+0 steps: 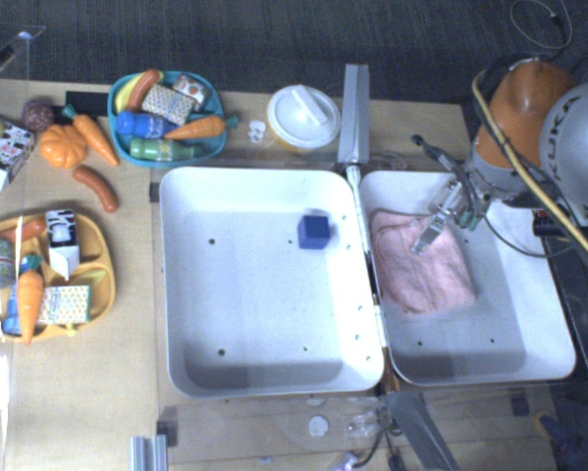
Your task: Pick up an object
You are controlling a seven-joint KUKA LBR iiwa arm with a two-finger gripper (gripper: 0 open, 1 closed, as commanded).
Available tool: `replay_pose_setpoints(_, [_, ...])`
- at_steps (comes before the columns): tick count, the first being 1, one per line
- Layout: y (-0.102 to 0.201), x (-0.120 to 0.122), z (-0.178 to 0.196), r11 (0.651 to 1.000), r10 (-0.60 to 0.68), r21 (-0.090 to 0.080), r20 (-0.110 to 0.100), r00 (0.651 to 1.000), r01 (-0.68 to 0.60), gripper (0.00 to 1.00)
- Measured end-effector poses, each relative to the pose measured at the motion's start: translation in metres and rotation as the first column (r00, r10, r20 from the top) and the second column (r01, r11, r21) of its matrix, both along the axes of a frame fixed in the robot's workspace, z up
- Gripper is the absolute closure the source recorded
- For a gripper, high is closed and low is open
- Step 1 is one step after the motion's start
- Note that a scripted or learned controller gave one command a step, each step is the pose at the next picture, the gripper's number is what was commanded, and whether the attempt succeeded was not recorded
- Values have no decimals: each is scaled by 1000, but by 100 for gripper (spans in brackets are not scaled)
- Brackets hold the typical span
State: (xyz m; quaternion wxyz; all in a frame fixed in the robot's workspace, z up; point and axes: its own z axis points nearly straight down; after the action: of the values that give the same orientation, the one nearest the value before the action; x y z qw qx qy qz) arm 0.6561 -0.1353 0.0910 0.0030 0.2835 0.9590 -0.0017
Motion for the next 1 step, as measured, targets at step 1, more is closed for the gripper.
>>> replay_pose_setpoints(1, [2,4,13,1000,1,2,15,1000,-1,100])
